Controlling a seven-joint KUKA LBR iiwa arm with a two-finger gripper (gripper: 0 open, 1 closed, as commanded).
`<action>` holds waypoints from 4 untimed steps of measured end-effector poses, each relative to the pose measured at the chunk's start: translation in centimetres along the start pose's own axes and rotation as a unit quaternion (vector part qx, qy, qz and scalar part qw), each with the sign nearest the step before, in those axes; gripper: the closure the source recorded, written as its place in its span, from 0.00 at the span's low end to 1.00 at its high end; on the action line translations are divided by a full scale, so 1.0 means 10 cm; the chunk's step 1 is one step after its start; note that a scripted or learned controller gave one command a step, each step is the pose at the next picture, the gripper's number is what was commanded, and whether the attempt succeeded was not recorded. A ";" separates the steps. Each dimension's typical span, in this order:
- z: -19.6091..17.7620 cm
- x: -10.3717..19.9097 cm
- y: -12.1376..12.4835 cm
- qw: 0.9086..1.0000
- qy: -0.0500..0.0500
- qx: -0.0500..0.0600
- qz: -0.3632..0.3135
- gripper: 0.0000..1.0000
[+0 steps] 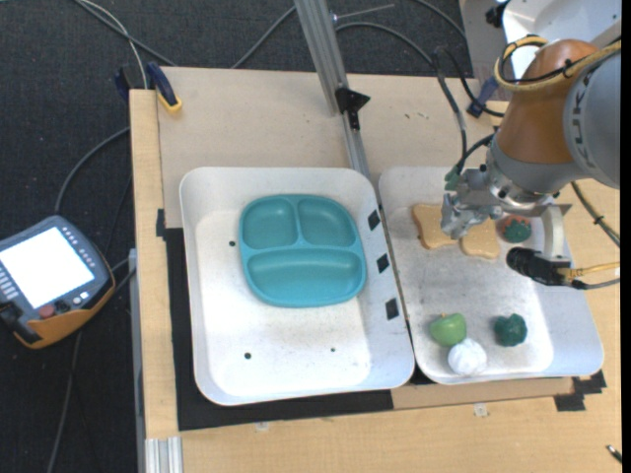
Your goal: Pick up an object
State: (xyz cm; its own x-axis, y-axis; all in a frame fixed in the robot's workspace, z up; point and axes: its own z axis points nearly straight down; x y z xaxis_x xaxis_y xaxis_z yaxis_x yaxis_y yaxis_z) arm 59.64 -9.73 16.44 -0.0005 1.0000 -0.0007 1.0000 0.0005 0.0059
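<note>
In the right bin lie two tan toast-like pieces near the far side, one of them partly under the arm. My gripper reaches down right at the toast pieces, between them. A red and green item peeks out beside the wrist. Toward the near side sit a green apple-like fruit, a white ball-like item and a dark green broccoli-like piece. The orange band and grey wrist hide part of the bin's far right.
The left bin holds a teal divided plate. A metal pole rises behind the bins. A tablet-like device lies on the floor at left, and cables trail around the bench.
</note>
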 end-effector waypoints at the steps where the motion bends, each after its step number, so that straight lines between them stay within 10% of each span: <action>1: -0.58 0.07 0.09 1.000 0.000 -0.001 -0.001 1.00; 4: -0.87 0.98 0.05 1.000 0.001 0.003 -0.002 1.00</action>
State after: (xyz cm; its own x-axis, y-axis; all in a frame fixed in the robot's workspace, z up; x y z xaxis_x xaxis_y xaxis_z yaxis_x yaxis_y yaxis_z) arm 60.06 0.05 25.15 -0.0051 1.0000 0.0016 1.0000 0.0051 -0.0004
